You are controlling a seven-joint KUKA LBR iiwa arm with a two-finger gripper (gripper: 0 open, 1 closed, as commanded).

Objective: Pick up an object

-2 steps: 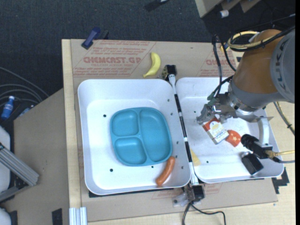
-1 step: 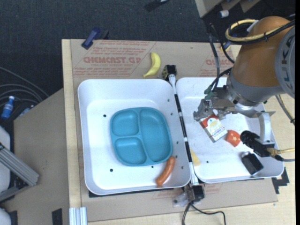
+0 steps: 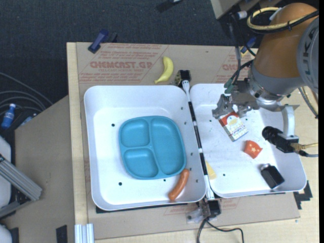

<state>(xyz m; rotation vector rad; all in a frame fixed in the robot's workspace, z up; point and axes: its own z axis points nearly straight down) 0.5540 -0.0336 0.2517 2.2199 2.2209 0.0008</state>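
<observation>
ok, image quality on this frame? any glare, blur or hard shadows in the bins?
Camera view: lighting even and soft; the left bin is bright white but keeps its rim detail; the blue plate and sausage cast only faint shadows. The hand over the right bin looks slightly soft, and the red-and-white carton print is too small to read.

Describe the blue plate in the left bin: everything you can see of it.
The blue plate is a rounded-rectangle tray of matte, plastic-looking light blue, split by raised ridges into three compartments: two smaller ones on the left and one long one on the right. It lies flat, right side up, turned slightly askew, near the middle of the left bin. Its compartments hold nothing. A sausage lies by its lower right corner, touching or nearly touching the rim.
</observation>
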